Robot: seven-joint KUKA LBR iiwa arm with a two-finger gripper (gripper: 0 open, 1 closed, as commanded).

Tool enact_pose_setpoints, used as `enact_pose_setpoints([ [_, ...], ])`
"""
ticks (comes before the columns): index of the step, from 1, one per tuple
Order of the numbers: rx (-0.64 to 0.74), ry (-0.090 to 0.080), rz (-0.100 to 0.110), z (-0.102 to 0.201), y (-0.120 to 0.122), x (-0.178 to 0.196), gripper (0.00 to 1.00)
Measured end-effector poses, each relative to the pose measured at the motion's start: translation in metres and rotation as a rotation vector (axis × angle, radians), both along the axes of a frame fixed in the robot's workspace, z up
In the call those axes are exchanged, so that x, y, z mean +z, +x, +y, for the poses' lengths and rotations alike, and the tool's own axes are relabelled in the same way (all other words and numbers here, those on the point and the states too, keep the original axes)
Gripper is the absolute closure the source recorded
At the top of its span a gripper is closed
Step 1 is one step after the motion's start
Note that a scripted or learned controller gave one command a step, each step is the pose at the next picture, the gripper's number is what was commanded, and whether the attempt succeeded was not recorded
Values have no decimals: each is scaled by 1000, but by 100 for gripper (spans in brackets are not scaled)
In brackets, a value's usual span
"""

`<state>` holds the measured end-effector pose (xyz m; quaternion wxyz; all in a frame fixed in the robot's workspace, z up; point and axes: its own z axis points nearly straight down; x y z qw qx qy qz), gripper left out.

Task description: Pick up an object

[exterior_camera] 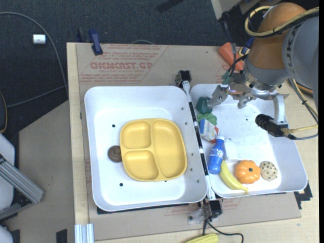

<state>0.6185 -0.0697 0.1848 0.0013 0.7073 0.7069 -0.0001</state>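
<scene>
My gripper [230, 98] hangs over the back of the right bin [283, 151], with its two fingers spread apart and nothing between them. Just left of it, against the bin's left wall, lies a teal-green object [204, 106]. Below that are a small packet [208, 128] and a blue bottle [216, 155]. Along the bin's front sit a yellow banana [232, 178], an orange pumpkin-like fruit [247, 171] and a speckled cookie [268, 170].
The left bin [101, 110] holds a yellow divided plate [152, 149] with a brown round piece [114, 153] at its left edge. A black part with a cable [269, 125] hangs from the arm over the right bin. Clamps [183, 78] mark the divider between bins.
</scene>
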Motion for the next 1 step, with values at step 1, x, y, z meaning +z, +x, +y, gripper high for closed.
enact_pose_setpoints([
  [1,2,2,-1,23,17,0,0],
])
